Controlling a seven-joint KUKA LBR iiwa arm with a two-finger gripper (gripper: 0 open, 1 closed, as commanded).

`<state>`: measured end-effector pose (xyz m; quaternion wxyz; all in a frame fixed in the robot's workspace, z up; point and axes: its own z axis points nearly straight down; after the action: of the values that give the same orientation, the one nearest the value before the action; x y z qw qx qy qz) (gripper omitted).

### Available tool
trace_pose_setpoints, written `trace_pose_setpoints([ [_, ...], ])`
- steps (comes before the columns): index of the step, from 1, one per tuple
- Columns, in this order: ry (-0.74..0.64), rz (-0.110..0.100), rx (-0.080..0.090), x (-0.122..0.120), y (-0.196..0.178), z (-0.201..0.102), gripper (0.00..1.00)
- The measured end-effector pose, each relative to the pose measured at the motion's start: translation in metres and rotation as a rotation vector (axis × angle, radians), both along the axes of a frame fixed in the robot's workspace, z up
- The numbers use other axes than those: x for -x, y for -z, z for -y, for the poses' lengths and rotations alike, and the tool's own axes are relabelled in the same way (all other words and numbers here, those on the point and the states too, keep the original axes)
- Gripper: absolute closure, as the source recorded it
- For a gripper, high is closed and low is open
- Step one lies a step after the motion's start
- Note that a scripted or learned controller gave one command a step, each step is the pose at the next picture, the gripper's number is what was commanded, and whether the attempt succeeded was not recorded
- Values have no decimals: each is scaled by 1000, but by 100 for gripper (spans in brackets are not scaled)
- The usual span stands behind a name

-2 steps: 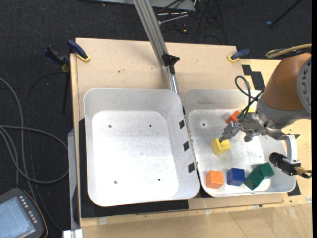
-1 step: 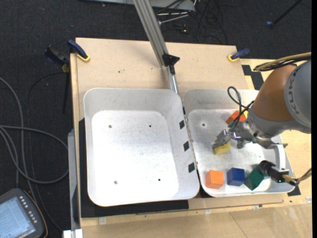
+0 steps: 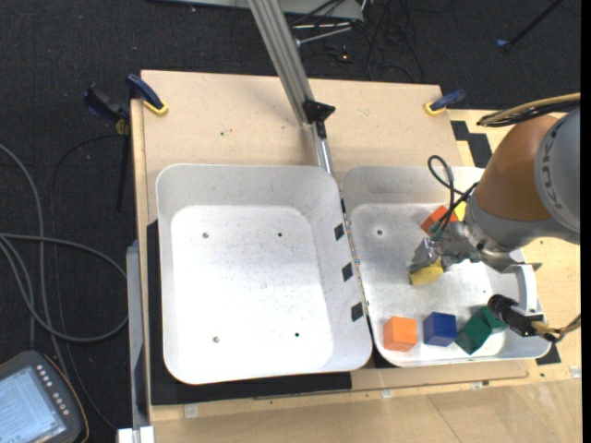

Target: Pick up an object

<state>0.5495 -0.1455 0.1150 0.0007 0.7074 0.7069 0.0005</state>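
One table (image 3: 231,118), tan, carrying two shallow white bins side by side: left bin (image 3: 245,266) and right bin (image 3: 388,220), touching along their inner rims. One grey arm (image 3: 531,187) with an orange band, reaching in from the right and bent down over the middle of the right bin. Four loose small things counted in the right bin. Along its near edge, in a row: one orange block (image 3: 400,333), one blue block (image 3: 440,329) just beside it, one green block (image 3: 478,329) next, partly behind a black fitting on the arm. Near the bin's middle, one yellow object (image 3: 426,272), lying directly under the gripper (image 3: 432,258) and touching or nearly touching it. One small orange piece (image 3: 434,220) just above the wrist, by a black looped cable; unclear whether loose or part of the arm. Gripper tipped downward and leftward toward the yellow object; jaws too hidden by the wrist to tell whether wide, narrow, or closed on anything.
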Motion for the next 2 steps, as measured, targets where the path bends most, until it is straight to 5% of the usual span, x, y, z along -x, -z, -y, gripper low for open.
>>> trace_pose_setpoints([
  [2,-4,3,1,1,-87,-4,100],
])
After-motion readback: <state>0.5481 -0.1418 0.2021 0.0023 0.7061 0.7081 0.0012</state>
